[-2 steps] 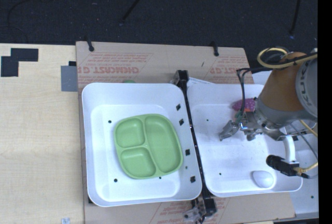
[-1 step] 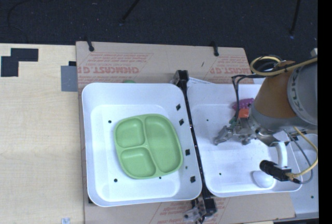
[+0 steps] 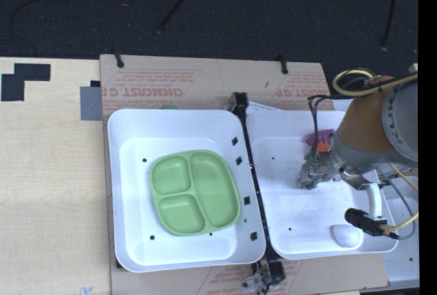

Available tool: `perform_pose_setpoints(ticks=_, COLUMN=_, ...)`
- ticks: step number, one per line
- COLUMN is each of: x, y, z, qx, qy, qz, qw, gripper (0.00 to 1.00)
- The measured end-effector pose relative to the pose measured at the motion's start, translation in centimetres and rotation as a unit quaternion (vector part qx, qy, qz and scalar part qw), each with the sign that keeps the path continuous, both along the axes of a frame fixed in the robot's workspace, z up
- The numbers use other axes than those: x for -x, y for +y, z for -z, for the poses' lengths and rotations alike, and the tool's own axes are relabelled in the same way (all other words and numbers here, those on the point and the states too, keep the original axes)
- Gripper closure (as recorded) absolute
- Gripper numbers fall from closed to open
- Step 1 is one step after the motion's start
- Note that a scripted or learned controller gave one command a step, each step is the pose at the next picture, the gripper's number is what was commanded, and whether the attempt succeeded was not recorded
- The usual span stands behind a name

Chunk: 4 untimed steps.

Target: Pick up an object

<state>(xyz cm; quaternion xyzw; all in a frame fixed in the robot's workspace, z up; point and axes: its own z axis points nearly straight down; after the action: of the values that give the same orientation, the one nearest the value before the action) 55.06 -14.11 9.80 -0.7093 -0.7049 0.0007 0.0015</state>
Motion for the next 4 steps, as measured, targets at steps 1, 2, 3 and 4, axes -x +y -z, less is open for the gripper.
perform_pose_setpoints(ticks=1, x=-0.6, y=0.7, z=-4.8, qx=0.0005, qy=-0.002, qz=-0.004, qw=1.0, gripper=1.0)
perform_pose_setpoints(ticks=2, x=-0.7, y=0.6, z=-10.1, qx=0.0009, qy=-0.003, qz=-0.004, qw=1.0, gripper=1.0)
perform_pose_setpoints(ticks=3, x=-1.5, y=5.9, z=-9.4, qx=-0.0007, qy=0.0, qz=-0.005, qw=1.0, gripper=1.0)
perform_pose_setpoints(ticks=4, x=-3.0, y=11.4, z=-10.4, qx=-0.0007, qy=-0.001, qz=-0.006, qw=1.0, gripper=1.0)
